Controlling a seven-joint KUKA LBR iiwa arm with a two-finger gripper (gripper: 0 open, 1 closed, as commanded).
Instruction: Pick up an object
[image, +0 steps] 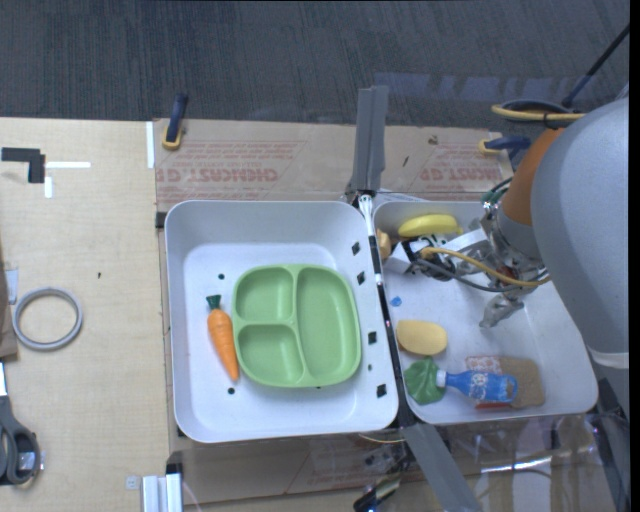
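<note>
My gripper (488, 292) hangs over the back half of the right bin (560, 345), under the grey arm with its orange band, with cables looping around the wrist. A yellow banana (428, 226) lies at the bin's back left, just left of the gripper. A yellow oval fruit (421, 337) rests lower left of it. A small plastic bottle with a blue label (480, 385) lies on its side near the front, beside a green leafy item (421, 380) and over a brown flat piece (525, 378). Nothing shows between the gripper's tips.
The left bin (190, 250) holds a green divided plate (298, 325) and an orange carrot (223, 342) along its left side. A grey tape ring (45, 318) and scissors (15, 452) lie on the wooden bench at left. The arm's body blocks the right bin's far right side.
</note>
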